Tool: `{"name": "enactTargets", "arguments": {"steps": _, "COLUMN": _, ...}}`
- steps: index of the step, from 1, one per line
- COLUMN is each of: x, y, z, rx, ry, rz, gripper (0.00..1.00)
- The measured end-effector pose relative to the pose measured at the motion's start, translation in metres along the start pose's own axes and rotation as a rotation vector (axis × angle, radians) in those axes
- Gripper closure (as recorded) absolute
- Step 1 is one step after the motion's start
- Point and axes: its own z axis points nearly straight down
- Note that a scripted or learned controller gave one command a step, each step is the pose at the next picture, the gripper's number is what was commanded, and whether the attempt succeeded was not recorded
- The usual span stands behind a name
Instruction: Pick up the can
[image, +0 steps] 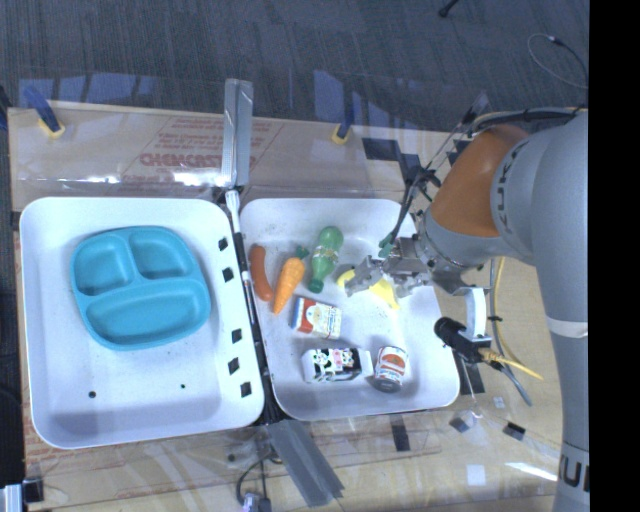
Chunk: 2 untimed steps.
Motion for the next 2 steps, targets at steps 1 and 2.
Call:
{"name": "enactTargets", "arguments": {"steps": 1, "x": -0.0115, "y": -0.0863, "z": 0.0536, "rx": -0.001, "ry": 0.002, "rz": 0.476, "gripper": 0.00}}
{"name": "enactTargets", "arguments": {"steps": 2, "x": -0.0111, "y": -0.0859, "z": 0.0456, "rx": 0.002, "ry": 0.003, "rz": 0.471, "gripper": 1.00}}
